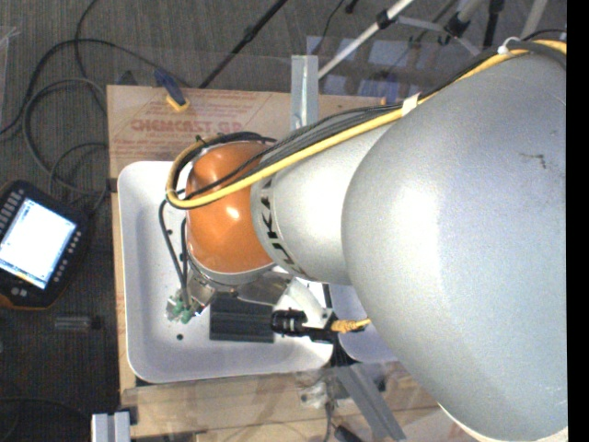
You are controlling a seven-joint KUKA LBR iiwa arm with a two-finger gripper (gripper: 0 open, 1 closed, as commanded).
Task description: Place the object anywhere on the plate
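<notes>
The KUKA arm point(405, 201) hangs low over the left white bin point(138, 247), hiding object, plate and claw; its grip cannot be told.

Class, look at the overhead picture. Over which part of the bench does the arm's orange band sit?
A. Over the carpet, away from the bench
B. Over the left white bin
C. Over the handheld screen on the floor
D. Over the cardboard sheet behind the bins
B: the orange band lies above the left white bin, whose white floor and rim show around and below it.
</notes>
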